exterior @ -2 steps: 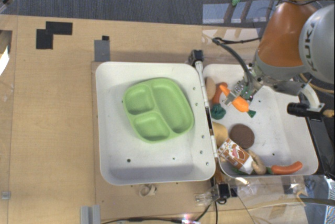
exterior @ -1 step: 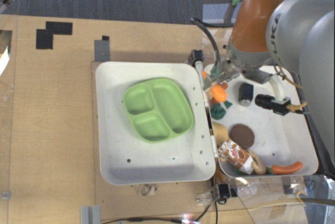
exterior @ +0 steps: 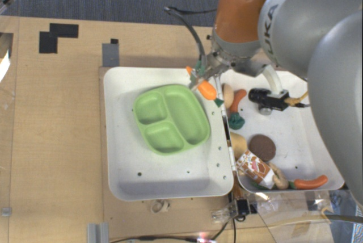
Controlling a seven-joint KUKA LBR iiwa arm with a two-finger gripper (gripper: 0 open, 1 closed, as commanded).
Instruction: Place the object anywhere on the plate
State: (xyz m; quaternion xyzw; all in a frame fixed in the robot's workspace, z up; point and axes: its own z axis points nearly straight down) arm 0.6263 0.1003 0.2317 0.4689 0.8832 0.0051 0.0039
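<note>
Carrot [exterior: 207, 89], a small orange toy, looks light, stiff and slick; best gripped across its thick middle. Gripper [exterior: 203, 78] fingers pinch it beside the green plate [exterior: 171, 118].

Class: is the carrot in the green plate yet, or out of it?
Out. The carrot sits at the tool, past the plate rim.

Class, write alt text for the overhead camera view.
A grey and orange robot arm's gripper holds a small orange carrot just beside a green divided plate in the left white bin; toy foods lie in the right bin.
</note>
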